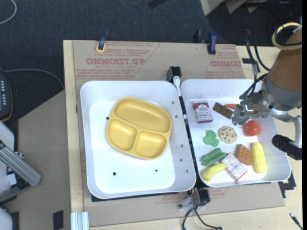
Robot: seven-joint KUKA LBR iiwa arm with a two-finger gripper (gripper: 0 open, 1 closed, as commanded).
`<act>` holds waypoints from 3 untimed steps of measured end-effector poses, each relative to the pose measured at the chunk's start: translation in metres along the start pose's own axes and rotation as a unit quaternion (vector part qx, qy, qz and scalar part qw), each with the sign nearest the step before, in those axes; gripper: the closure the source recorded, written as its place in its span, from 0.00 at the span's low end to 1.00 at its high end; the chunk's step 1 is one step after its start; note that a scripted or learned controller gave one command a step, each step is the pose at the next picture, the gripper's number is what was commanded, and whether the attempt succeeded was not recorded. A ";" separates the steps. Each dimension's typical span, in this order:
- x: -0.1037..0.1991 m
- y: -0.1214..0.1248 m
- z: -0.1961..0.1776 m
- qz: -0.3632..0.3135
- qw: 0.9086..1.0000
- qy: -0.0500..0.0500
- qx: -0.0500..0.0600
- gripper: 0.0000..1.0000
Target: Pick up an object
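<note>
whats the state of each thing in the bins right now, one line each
gripper: low over the right bin, by the tomato
yellow tray: right way up in the left bin, compartments bare
tomato: lying loose
cookie: flat
corn: on its side
banana: on its side
red carton: lying flat

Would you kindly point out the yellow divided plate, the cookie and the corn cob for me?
yellow divided plate [139, 127], camera view, central ridge.
cookie [227, 134], camera view, middle of its top.
corn cob [258, 157], camera view, mid-length.

The brown paper-covered bench [144, 56] bears two shallow white bins, left [91, 128] and right [278, 169], side by side.
</note>
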State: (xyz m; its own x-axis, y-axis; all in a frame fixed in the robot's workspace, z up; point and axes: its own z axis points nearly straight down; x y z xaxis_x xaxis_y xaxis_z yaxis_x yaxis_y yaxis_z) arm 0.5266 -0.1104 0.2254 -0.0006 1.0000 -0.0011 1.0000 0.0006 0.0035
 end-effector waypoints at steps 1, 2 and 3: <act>0.047 0.026 0.008 -0.003 1.000 0.001 0.000 1.00; 0.045 0.042 -0.009 -0.001 1.000 0.000 -0.001 1.00; 0.059 0.036 0.004 0.000 1.000 0.001 0.003 1.00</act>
State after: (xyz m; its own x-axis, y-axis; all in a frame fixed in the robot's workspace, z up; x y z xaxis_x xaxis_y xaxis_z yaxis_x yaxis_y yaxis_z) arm 0.5623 -0.0512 0.2211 -0.0012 1.0000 0.0011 1.0000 0.0012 -0.0034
